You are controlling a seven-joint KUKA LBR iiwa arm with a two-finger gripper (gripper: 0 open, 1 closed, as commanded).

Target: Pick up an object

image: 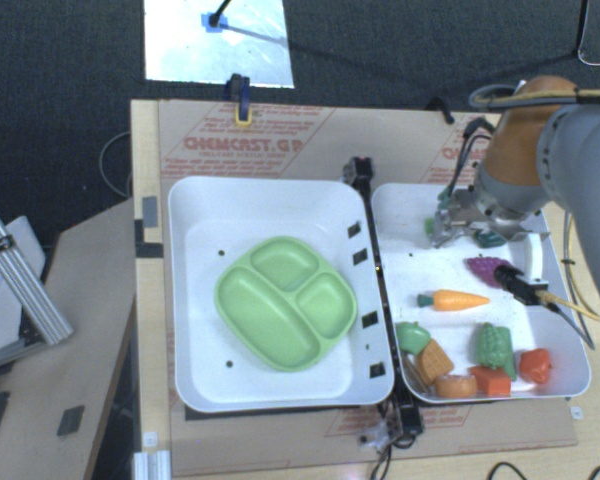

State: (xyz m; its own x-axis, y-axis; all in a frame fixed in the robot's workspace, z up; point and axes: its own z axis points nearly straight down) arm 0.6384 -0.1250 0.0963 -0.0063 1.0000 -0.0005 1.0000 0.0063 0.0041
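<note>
Toy food (480, 363) heaped, arm (540, 158) above bin (420, 218)

A robotics lab test cell: two shallow white plastic bins (195, 268) sit on a printed cardboard sheet (242, 144) over a wooden bench. Left of the bins stands a ribbed aluminium rail (20, 273); behind them, a blue-and-yellow clamp (240, 99) and black cables (590, 23) on dark carpet.
</note>
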